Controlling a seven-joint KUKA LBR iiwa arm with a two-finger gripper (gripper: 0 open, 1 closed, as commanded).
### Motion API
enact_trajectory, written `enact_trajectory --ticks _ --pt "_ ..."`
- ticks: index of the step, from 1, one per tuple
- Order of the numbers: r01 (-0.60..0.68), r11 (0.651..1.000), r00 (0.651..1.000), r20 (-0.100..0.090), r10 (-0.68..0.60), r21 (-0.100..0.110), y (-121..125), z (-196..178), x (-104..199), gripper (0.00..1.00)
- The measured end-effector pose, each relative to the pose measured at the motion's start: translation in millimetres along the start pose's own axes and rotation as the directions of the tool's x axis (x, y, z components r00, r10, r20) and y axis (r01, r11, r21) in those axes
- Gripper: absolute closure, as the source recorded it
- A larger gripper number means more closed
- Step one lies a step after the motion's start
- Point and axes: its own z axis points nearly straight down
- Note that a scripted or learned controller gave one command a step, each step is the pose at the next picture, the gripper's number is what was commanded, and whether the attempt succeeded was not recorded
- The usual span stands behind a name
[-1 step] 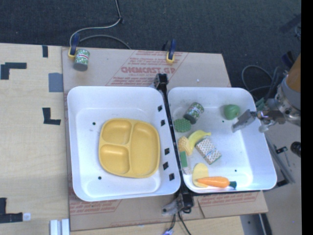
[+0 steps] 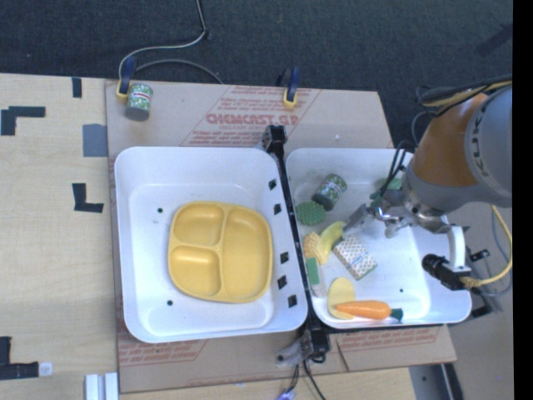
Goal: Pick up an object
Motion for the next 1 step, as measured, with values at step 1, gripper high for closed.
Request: enact_trajectory --ticks 1 --pt "0.003 1.000 1.000 0.001 -0.003 -0.011 13.4 40.6 51.2 0.00"
